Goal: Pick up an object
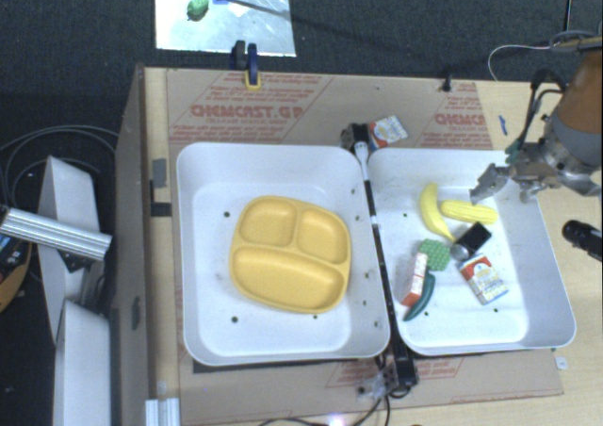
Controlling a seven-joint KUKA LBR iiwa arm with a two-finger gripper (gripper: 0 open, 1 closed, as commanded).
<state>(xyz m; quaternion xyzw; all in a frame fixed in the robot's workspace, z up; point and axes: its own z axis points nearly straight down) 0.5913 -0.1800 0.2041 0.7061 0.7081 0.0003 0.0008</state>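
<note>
We note two white bins. The left bin [203,226] holds one yellow divided plate [290,253]. The right bin [537,292] holds six small items. One banana [430,212] runs top to bottom, curved; one yellow block [468,212] lies left to right beside it. One green pad [434,253], one black piece [471,240], one red-and-white carton [483,280] and one red tube [415,281] lie below. The gripper [509,179] hangs above the bin's upper right corner, holding nothing; we cannot tell its opening.
</note>
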